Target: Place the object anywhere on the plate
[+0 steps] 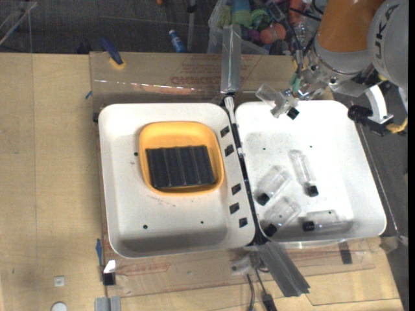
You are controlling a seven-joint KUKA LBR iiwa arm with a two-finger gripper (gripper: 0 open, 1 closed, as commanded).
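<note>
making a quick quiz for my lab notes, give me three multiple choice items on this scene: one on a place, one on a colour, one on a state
1. Where is the plate?
A. in the left bin
B. in the right bin
C. on the bare bench

2. What colour are the caps on the clear vials?
A. red
B. black
C. white

3. How is the ribbed black block placed?
A. standing on end
B. lying flat on the plate
C. leaning on a bin wall

Answers:
1 A: the orange plate sits in the left bin.
2 B: the clear vials have black caps.
3 B: the ribbed black block lies flat within the plate's rim.
</note>
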